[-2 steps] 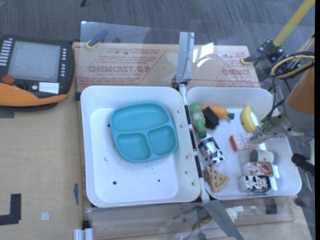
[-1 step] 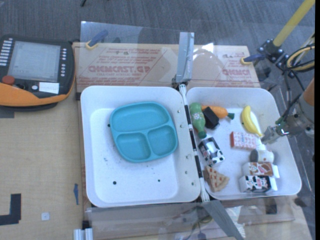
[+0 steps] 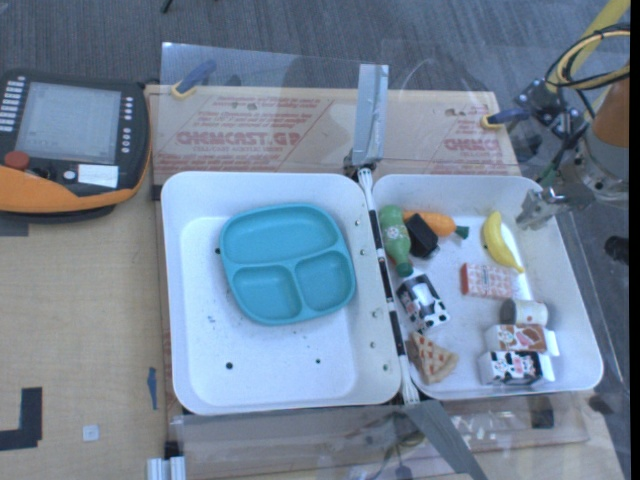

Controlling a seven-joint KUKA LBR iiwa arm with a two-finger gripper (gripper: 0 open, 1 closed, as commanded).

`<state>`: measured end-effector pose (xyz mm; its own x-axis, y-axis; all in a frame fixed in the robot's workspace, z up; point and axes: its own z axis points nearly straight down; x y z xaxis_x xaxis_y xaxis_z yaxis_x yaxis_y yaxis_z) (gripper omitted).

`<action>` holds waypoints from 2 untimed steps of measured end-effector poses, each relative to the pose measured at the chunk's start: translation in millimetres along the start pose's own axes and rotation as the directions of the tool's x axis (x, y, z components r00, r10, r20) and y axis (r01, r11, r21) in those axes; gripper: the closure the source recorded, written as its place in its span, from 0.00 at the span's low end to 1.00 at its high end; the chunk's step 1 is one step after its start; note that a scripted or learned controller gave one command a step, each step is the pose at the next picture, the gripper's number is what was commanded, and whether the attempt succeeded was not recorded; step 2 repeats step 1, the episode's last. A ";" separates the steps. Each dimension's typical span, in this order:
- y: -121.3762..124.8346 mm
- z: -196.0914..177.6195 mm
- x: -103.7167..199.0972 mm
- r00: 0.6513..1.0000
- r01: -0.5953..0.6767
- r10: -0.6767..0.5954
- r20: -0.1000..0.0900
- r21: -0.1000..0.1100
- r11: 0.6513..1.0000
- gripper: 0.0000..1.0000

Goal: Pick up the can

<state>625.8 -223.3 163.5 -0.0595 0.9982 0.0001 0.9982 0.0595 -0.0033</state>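
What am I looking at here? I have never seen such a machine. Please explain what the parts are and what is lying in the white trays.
This is one picture from a camera fixed above a bench, looking down at a slant. The robot arm reaches in from the right; its gripper hovers over the far right corner of the right bin and holds nothing that I can see. That bin contains toy food: a banana, a carrot, a pizza slice, and a small cow-patterned can, which the arm should pick up. The left bin holds a blue divided plate. The orange and grey device at left looks like the robot's hand controller.

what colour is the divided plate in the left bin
Teal blue: the divided plate shows best in the camera view, lying in the left bin.
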 end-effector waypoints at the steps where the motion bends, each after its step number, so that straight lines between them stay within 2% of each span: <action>1: 0.4 -0.2 0.7 1.000 0.001 -0.001 0.000 0.000 1.000 0.00; 2: 0.4 -0.2 0.7 1.000 0.001 -0.001 0.000 0.000 1.000 0.00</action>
